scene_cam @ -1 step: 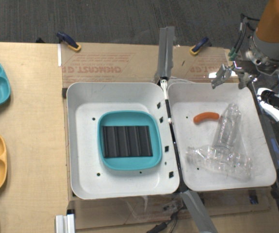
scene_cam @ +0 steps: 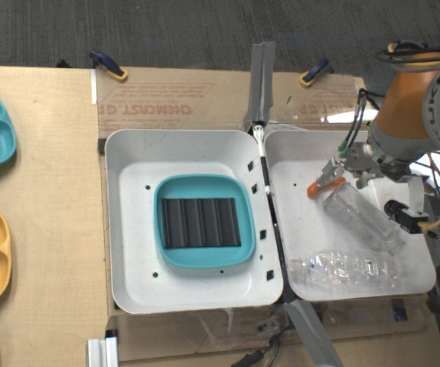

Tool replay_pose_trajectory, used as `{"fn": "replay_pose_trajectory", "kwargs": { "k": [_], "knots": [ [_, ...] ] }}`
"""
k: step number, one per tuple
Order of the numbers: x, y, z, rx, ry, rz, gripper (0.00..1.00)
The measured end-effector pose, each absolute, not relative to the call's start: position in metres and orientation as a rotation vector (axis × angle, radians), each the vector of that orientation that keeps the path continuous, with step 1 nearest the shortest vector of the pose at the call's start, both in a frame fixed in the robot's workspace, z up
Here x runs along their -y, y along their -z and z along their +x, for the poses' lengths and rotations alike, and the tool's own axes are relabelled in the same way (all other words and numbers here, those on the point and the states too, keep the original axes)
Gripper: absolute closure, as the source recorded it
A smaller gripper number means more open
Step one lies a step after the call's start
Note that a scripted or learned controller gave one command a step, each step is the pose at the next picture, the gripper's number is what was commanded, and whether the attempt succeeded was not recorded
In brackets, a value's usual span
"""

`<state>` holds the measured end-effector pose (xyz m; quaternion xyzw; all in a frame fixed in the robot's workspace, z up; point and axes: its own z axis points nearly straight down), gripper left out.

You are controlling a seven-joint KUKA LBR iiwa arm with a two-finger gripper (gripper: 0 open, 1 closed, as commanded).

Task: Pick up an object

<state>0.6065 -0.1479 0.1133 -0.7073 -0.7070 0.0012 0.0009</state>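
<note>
Fingers (scene_cam: 334,176), orange-tipped and slightly parted with nothing between them, hover in the right bin (scene_cam: 296,167) just above the neck end of a clear plastic bottle (scene_cam: 361,219) lying slantwise beneath them, likely light, slippery and crushable, best pinched across its body.

I'm seeing even, bright overhead light with soft shadows. Glare washes the white bins (scene_cam: 197,159), strongest toward three o'clock, where the clear plastic bottles (scene_cam: 350,270) blur into the floor. Focus is fair; detail is grainy.
</note>
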Motion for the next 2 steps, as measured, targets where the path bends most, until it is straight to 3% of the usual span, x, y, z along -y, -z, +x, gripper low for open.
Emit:
{"fn": "replay_pose_trajectory", "kwargs": {
  "k": [1, 2],
  "knots": [
    [0.132, -0.091, 0.658, 2.248, -0.003, -2.192, 0.0],
    [0.109, -0.092, 0.613, 2.328, -0.002, -2.108, 0.0]
  ]
}}
